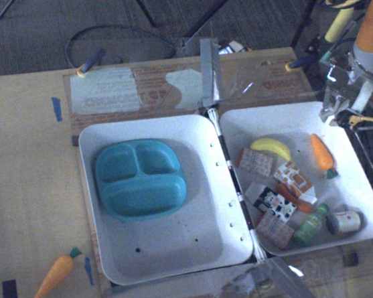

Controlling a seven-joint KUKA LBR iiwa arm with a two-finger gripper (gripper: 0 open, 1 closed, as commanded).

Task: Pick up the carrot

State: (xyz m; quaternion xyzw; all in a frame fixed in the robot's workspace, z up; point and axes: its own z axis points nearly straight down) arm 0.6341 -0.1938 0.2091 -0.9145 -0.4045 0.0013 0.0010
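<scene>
Down at the lower left of the frame, a carrot lies on the bare bench, outside both bins, tip pointing lower left and green top toward the upper right. Moving right, the left bin holds a teal divided plate in its upper left part, face down by the look of it. Across the divider, the right bin is busy: a banana near the top centre, a second carrot to its right, lying near the bin's right wall with its green end pointing down, well apart from everything else. Below the banana there's a jumble of small boxes, touching one another, then a green bottle and a small can side by side along the bottom edge. And at the far upper right, the gripper hangs over the right bin's upper right corner, above and to the right of that second carrot and not touching it. Whether the tool is parted or closed, I cannot tell from this angle; nothing is seen in it.
</scene>
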